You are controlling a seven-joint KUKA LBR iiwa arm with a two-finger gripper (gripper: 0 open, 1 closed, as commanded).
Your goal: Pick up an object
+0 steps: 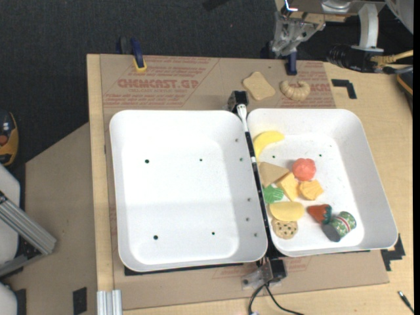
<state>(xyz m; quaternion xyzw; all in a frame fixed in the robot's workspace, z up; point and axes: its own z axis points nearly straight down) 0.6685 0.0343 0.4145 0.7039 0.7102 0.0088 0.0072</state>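
Claw (pixel 289 39) high above far worktop (pixel 197 77), finger state impossible to tell. Toy foods (pixel 295 189) clustered in right bin (pixel 367 176); two pieces (pixel 275 87) outside.

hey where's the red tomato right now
The tomato lies in the right bin, near its middle, just above an orange chunk and right of a tan wedge.

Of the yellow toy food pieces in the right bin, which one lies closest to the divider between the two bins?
The yellow banana-shaped piece at the top of the pile; its left end nearly meets the divider, while the other yellow pieces lie lower and further in.
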